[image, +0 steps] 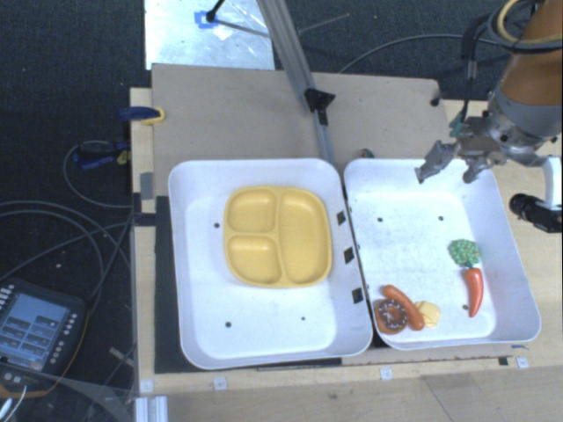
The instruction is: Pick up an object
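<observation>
White plastic surrounds the small toys in the right bin [506, 236], lower right of the frame: a carrot [474, 290], broccoli [464, 252], sausage [403, 306], donut [389, 316]. We see the gripper [456, 165] spread wide and empty over that bin's upper edge, well apart from them. We judge the touching sausage and donut risk a slipped, glancing grasp.

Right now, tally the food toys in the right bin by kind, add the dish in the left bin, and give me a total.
Broccoli: 1
Carrot: 1
Sausage: 1
Chocolate doughnut: 1
Small pale yellow piece, kind unclear: 1
Yellow divided plate: 1
Total: 6
</observation>
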`<state>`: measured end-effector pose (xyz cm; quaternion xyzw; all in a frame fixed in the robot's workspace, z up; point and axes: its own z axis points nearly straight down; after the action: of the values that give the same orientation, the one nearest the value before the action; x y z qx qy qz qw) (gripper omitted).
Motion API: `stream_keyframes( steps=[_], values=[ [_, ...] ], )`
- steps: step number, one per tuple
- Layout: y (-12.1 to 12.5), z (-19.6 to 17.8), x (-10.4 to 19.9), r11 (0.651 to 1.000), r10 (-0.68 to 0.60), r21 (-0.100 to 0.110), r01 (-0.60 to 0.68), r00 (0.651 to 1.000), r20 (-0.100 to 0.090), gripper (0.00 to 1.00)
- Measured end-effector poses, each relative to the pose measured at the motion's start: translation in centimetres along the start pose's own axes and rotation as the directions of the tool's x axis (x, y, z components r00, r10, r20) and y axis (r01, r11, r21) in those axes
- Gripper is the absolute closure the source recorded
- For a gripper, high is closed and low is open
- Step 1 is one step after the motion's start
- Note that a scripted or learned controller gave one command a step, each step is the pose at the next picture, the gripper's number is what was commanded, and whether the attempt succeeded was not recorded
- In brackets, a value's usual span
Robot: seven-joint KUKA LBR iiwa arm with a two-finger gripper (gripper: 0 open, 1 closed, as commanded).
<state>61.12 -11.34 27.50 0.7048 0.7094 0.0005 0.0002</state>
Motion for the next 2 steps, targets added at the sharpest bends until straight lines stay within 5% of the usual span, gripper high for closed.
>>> stream_keyframes(
  steps=[1, 2],
  values=[
    [0.0, 0.0, 0.0, 1.000, 0.001, 0.000, -0.001, 1.000, 0.000, 0.00],
    [0.1, 5.6, -1.0, 1.000, 0.007, 0.005, -0.007, 1.000, 0.001, 0.00]
  ],
)
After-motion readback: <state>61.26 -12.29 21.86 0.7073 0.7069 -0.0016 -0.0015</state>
